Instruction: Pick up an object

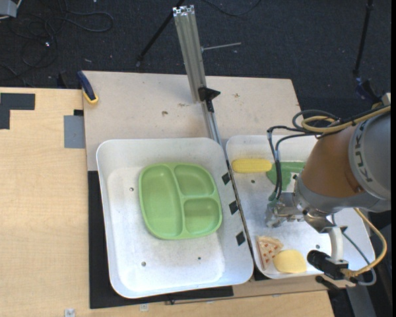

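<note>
Low in the right bin (251,149), the end effector (279,214) sits under the bulky grey wrist with its orange band; whether anything is caught in it cannot be told, since the wrist and cabling hide its tips from above. Nearest the front rim lie a pizza-slice toy (268,248) and, touching or just beside it, a round yellow object (290,261); both rest apart from the end effector, just in front of it. Judging from that, the sensible target is one of these two: the pizza slice is flat and would likely slip, so the rounder yellow piece looks the better grasp, taken squarely from above with room left from the bin wall. Further back, a green object (288,172) shows partly behind the arm, and a yellow block (251,166) lies near the divider; either calls for a longer reach past the cables. Across in the left bin (112,152) rests a green divided plate (181,200), well apart, while the tabletop (145,104) beyond carries an upright metal post (193,55)
</note>
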`<state>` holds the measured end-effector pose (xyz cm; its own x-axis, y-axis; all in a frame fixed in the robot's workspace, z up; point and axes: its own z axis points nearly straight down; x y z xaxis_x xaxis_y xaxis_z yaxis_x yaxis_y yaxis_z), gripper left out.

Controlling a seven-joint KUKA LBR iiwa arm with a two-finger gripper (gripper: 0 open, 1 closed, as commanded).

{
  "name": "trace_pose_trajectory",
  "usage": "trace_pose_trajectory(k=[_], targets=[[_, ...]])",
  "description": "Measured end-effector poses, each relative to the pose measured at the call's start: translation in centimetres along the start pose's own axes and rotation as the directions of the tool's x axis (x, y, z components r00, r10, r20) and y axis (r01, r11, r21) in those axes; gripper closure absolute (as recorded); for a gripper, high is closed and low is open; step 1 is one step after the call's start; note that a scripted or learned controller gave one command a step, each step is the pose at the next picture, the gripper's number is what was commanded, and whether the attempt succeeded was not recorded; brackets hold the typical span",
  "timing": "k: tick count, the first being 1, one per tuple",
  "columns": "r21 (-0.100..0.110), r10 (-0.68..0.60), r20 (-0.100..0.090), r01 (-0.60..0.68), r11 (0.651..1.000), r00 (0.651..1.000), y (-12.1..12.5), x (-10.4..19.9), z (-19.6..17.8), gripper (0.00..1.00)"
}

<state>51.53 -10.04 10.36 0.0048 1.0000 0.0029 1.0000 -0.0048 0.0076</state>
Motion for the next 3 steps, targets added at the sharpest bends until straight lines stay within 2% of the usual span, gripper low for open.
trace_pose_trajectory(k=[1,3], targets=[[0.007,-0.005,0.003,0.005,1.000,1.000,-0.5,-0.1,-4.4,1.00],[0.004,-0.007,0.003,0.007,1.000,1.000,0.0,0.8,-14.0,1.00]])
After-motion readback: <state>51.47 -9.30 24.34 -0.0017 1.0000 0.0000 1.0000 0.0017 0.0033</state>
